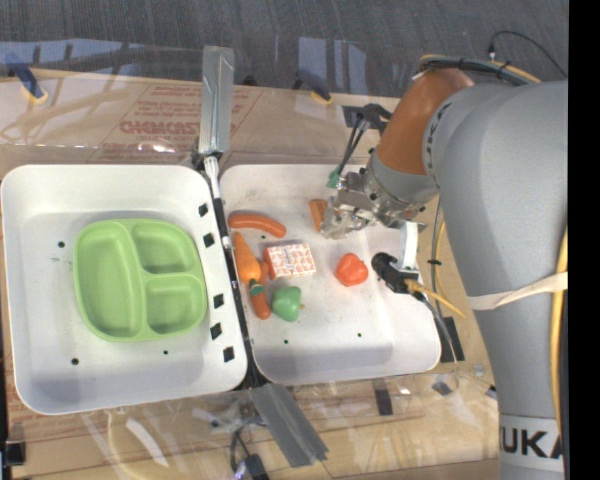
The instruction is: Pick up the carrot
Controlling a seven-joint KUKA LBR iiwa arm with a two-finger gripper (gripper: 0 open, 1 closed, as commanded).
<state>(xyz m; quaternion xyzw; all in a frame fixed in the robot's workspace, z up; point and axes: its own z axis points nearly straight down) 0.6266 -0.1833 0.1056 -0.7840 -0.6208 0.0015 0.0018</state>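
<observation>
The gripper [338,220] partly hides a small orange item [318,211].

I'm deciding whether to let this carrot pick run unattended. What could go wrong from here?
1. The carrot lies along the right bin's left wall, touching the hot dog and green pepper; a finger could hit the wall or snag a neighbour.
2. The end effector sits near a small orange piece, far from the carrot; it might grab that instead.

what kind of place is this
Likely a robotics lab test bench: a grey arm with an orange band reaches over two shallow white bins holding toy food and a green divided plastic tray.
</observation>
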